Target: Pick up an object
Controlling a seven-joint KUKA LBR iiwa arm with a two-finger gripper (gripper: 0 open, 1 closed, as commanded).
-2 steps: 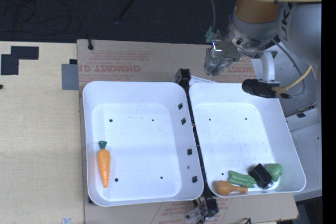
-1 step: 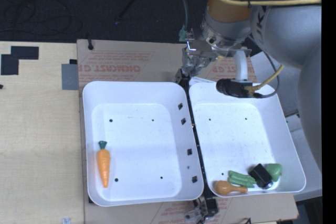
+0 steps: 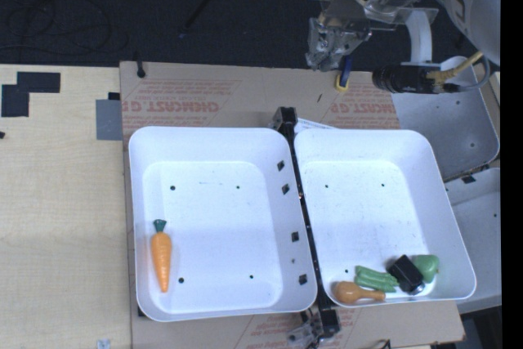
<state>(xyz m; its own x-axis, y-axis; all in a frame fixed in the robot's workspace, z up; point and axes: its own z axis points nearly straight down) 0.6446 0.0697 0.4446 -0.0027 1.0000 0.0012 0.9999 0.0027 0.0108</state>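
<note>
1. The gripper hangs up at the back of the bench, past the far rims of both bins and well above the cardboard sheet. Honestly can't tell how it's set from this angle, it's just a dark metal clump. Nothing visibly in it.

2. Nearest stuff is in the right bin, all crammed into the near corner: a green pea pod, a tan gourd-looking thing, a black block and a green rounded piece. They're touching or overlapping, so a clean grab there looks fiddly.

3. The left bin has one orange carrot lying alone near the near-left corner, green top pointing away from the camera. I'd go for this one.

4. Handling guess: looks like toy plastic food, so light, stiff, not fragile, and smooth, so maybe a bit slippery. It tapers, so pinch across the thick upper half, not the tip.

5. Both bins are smooth white plastic, shallow, with rounded corners.
</note>
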